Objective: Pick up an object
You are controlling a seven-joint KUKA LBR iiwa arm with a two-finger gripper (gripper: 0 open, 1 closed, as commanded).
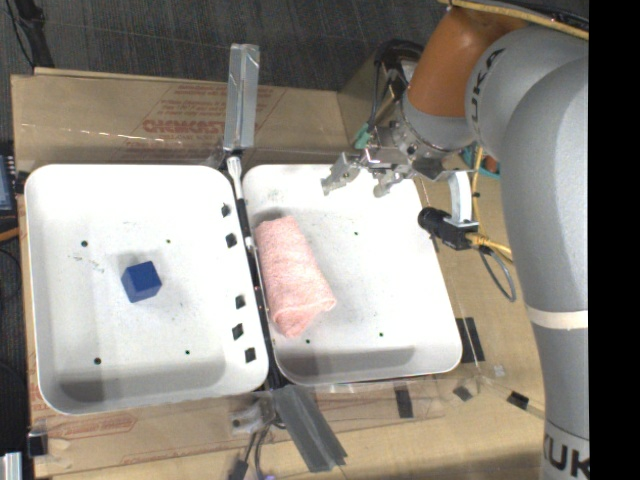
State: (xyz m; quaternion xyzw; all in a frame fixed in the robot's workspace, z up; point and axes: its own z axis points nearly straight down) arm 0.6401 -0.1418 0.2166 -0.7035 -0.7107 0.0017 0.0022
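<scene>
Nearest the camera, at the lower edge of the view, grey tape strips (312, 430) lie on the bench (500, 438) below the seam between the two bins. At the lower right, the grey arm link (555, 268) carries partial black lettering at its base, readable as "KU". A pale band crosses this link lower down.

The left bin (60, 368) holds one blue cube (142, 280), resting flat on the bin floor left of centre, well apart from every wall. Small dark dots mark the floor.

The right bin (420, 318) holds a rolled pink towel (292, 275). The roll lies lengthwise along the bin's left wall, just beside the seam, with its near end angled slightly toward the bin centre. A row of black clips (240, 298) runs along the seam between the bins.

The gripper (362, 178) hangs over the far edge of the right bin, well apart from the towel and farther from the cube. Its two jaws stand apart, with nothing between them. Above it sits the orange band (450, 53) of the wrist, and a black fitting (445, 226) with cables hangs by the bin's right wall.

Beyond the bins, a flat cardboard sheet (120, 108) shows red printed lettering, reversed and too faint to read. A grey upright bracket (240, 98) rises at the far end of the seam. Dark carpet (200, 8) lies behind.
</scene>
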